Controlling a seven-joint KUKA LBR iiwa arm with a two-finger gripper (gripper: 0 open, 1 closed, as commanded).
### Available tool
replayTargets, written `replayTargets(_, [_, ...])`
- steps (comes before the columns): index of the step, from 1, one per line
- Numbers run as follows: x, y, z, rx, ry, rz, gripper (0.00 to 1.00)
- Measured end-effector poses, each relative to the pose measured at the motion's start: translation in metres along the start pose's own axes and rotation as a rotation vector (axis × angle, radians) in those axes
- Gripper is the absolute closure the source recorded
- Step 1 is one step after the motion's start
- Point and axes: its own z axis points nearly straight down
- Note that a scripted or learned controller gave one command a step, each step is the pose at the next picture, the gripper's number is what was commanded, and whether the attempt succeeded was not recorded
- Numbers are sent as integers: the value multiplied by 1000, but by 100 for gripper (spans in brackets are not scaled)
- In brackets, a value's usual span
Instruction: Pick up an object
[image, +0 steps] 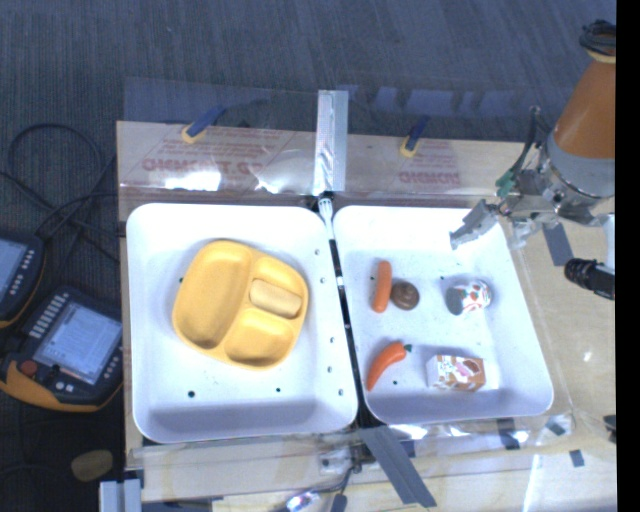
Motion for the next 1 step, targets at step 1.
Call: replayTargets(1, [6,-10,160,-2,1,0,0])
